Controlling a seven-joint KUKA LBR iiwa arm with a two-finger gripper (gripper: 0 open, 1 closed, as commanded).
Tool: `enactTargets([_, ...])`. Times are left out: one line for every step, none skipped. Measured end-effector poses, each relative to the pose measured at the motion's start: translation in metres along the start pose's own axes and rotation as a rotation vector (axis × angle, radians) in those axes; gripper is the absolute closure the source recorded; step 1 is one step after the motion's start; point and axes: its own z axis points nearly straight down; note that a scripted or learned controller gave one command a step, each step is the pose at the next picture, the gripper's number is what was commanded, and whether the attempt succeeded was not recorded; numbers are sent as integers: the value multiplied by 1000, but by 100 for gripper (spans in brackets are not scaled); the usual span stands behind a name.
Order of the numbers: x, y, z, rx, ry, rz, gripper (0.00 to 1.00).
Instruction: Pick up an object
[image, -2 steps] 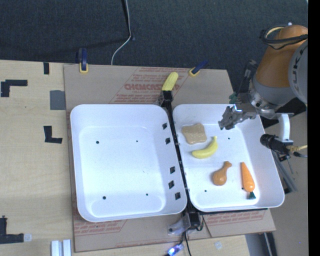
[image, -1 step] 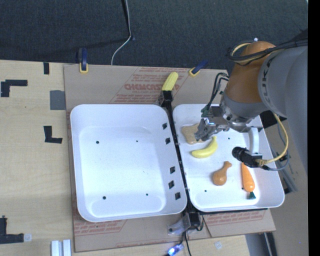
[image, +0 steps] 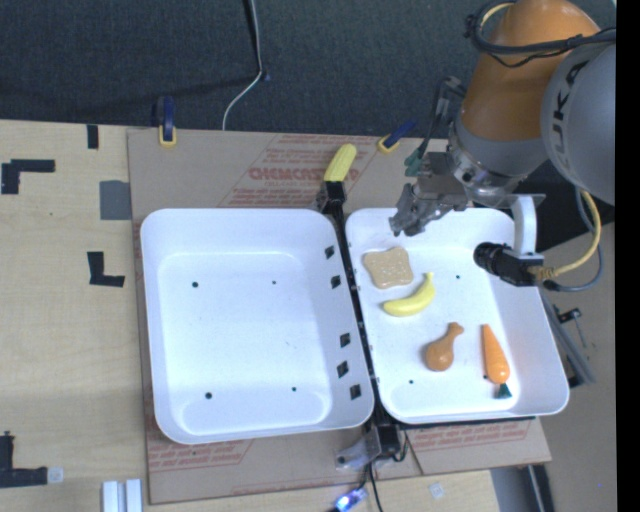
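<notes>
The right bin (image: 520, 400) holds a slice of toast (image: 388, 267), a yellow banana (image: 412, 297), a brown chicken drumstick (image: 441, 348) and an orange carrot (image: 494, 360). My gripper (image: 412, 219) hangs over the bin's far left part, just above and right of the toast. Its dark fingers point down toward the bin floor, and nothing shows between them. The grey and orange arm rises behind it at the top right.
The left bin (image: 240, 400) lies beside the right one, joined by black clips along the shared rim. A yellow-handled clamp (image: 339, 165) sits at the far end of that rim. A dark cable and connector (image: 505, 262) hang over the right bin's right side.
</notes>
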Motion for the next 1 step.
enactTargets([-3, -36, 32, 17, -2, 7, 100])
